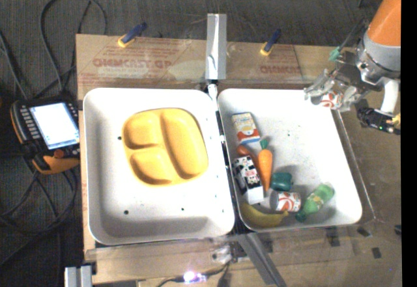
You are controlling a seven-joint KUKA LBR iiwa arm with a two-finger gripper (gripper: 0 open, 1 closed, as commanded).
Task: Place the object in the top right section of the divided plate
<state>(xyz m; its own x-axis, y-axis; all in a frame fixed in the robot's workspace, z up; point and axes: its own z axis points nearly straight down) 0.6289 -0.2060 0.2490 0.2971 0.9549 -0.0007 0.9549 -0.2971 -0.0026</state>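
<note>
The yellow divided plate (166, 146) lies in the left bin (104, 214), tilted a little, with nothing in its three sections. My gripper (328, 95) hangs over the far right corner of the right bin (345, 149), well away from the plate. A small red and white object (331, 101) shows between its fingers, held above the bin's rim.
The right bin holds a small milk carton (244, 126), a carrot (265, 163), a cow-print carton (246, 175), a teal piece (281, 180), a red and white can (285, 201), a green bottle (316, 200) and a banana (264, 216). A metal post (215, 45) stands behind the bins.
</note>
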